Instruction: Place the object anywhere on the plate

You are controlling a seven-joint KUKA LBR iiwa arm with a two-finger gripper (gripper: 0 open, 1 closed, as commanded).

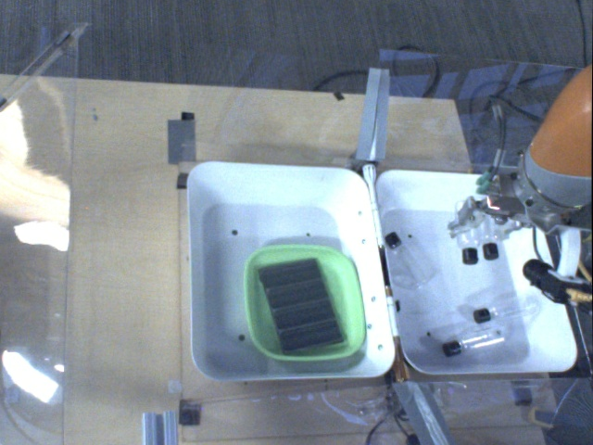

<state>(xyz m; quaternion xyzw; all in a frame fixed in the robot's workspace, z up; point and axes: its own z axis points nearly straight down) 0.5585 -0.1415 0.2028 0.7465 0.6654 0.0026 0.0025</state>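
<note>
Object: a dark ridged block lying on the green plate, in the left bin.
Gripper: the gripper hangs over the right bin, well apart from the block.
Gripper grip: open, nothing between its fingers.

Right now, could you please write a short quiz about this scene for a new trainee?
1. True or false: the dark ridged block lies on the green plate.
2. Which bin holds the plate: A left bin, B right bin?
3. Fill in: the gripper is over the ____ bin.

Key: 1 true; 2 A; 3 right, near small clear pieces with black caps.
</note>
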